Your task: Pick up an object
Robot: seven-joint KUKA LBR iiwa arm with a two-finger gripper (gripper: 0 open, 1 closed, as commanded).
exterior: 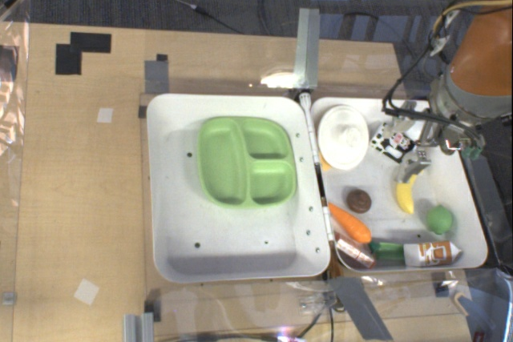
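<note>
My gripper (417, 162) hangs over the right bin (473, 208), just above the upper end of a yellow banana (406, 196). Around it in that bin lie a white bowl (344, 137), a round brown piece (358, 200), an orange carrot (351, 223), a green ball (439, 219), a white bottle with a green cap (417, 253) and a copper-coloured item (353, 253). I see nothing held in the gripper.
A green divided plate (244, 162) sits in the left bin (172, 228). A metal divider (315, 172) runs between the bins. The grey and orange arm (479, 64) comes in from the upper right, trailing black cables (401, 88).
</note>
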